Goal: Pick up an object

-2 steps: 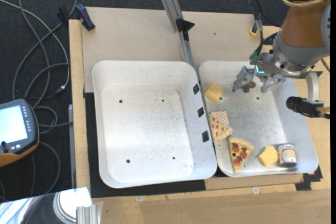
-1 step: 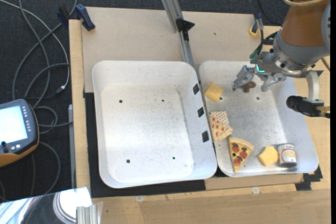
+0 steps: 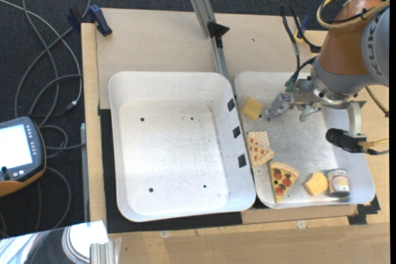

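The gripper [image 3: 291, 107] is hanging over the upper part of the right bin [image 3: 359, 195], at the end of the grey arm [image 3: 349, 46] with its orange band, which is reaching in from the right. Its two fingers are standing apart, one pointing to the left at about the level of the yellow block and the other lying a little to the right, and nothing is showing between them, so the gripper is holding nothing. The nearest thing is a yellow cheese-like block [image 3: 252, 109], which is lying just to the left of the left finger, near the bin's left wall; whether the finger is touching it I cannot tell. Lower in the same bin, a waffle-patterned piece [image 3: 259, 146] is lying near the left wall, and below it a toy pizza slice [image 3: 282, 180]. Near the bottom edge, a second small yellow block [image 3: 316, 183] and a small can [image 3: 338, 182] are lying side by side, well apart from the gripper. The left bin [image 3: 173, 145] is standing beside it.
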Controlling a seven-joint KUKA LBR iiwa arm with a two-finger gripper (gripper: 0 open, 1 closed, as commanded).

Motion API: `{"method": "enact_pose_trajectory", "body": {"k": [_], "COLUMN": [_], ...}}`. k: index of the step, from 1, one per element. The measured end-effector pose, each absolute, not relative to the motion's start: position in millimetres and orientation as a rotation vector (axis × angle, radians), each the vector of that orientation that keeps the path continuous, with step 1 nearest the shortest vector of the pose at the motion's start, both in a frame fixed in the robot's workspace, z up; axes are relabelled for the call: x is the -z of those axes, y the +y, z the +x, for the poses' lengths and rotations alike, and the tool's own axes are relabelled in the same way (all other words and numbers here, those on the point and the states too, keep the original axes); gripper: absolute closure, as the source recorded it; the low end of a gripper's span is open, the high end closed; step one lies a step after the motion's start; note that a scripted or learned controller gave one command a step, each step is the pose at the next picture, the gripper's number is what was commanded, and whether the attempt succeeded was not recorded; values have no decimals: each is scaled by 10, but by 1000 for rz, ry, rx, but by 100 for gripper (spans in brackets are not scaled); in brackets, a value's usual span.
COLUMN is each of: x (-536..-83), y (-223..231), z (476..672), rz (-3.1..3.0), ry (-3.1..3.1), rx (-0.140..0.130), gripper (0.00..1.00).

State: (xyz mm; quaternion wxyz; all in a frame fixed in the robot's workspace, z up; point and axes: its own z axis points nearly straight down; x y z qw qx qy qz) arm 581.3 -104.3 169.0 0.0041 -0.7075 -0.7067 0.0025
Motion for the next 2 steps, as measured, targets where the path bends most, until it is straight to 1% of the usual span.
{"method": "enact_pose_trajectory", "body": {"k": [1, 2], "x": [-1062, -958], "y": [-997, -995], "z": [5774, 5795], "rz": [-2216, -2221], "ry": [-2215, -2220], "rx": [-7, 4], "gripper": [0, 0]}}
